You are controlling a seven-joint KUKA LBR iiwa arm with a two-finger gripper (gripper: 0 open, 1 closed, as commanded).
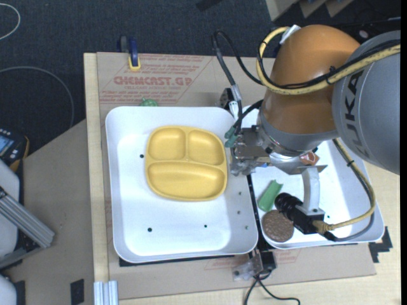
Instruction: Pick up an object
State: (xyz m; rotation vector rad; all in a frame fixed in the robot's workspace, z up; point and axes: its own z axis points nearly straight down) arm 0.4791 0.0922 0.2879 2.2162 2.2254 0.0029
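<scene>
Camera view: one yellow plate (186, 162), two bins (127, 189).

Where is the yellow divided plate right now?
The yellow divided plate lies in the left bin, in its upper half, close to the wall shared with the right bin.

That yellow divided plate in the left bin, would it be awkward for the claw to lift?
Probably. The yellow plate looks like stiff moulded plastic, so it should keep its shape and feel light. It lies flat and wide on the left bin, so a claw would likely need its raised rim. Its glossy surface may slip; rolling seems unlikely.
</scene>
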